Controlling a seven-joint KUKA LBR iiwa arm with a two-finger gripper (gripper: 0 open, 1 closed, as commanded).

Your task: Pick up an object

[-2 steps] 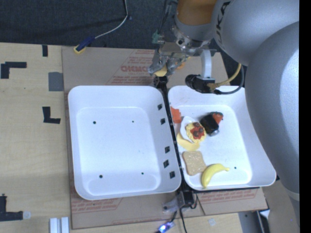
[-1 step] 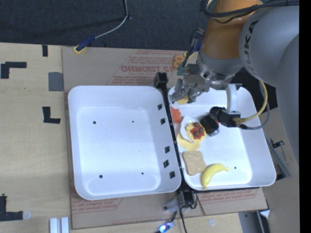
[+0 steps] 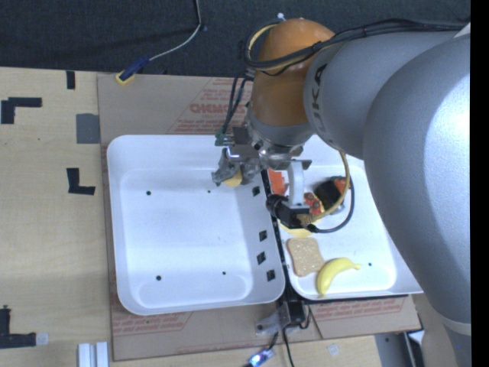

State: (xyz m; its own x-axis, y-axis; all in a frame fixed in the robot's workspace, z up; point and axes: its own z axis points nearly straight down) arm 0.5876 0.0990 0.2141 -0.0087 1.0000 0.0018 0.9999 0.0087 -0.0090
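Claw: you'll find the claw (image 3: 231,168) low over the far right corner of the left bin (image 3: 183,281), hanging from the grey arm (image 3: 397,113) that reaches in from the right. You cannot tell from this angle whether it is clenched or released.
At the tip: a small yellow piece (image 3: 231,180) shows right at the claw's lower end. It is too small and too shadowed for you to say whether it is grasped or merely lies under the claw.
Left bin: apart from that piece, you see just its white floor with a few dark dots.
Right bin: the right bin (image 3: 367,243) touches the left one along the middle wall. It holds a banana (image 3: 336,272) at the near end, a tan slice (image 3: 306,257) just to its left, and an orange-red item (image 3: 277,182) at the far end, close to the wall.
Best target: judge the banana the easiest pick. It looks light and fairly stiff with a smooth, curved skin, so close across its thick middle, not the tapered tips, or it may roll out.
Second choice: the tan slice lies flat, likely thin and hard to get under; expect a slip.
Risk: the slice and banana sit close, so a low approach may nudge both.
Tabletop: the tabletop (image 3: 46,228) carries both bins on brown card.
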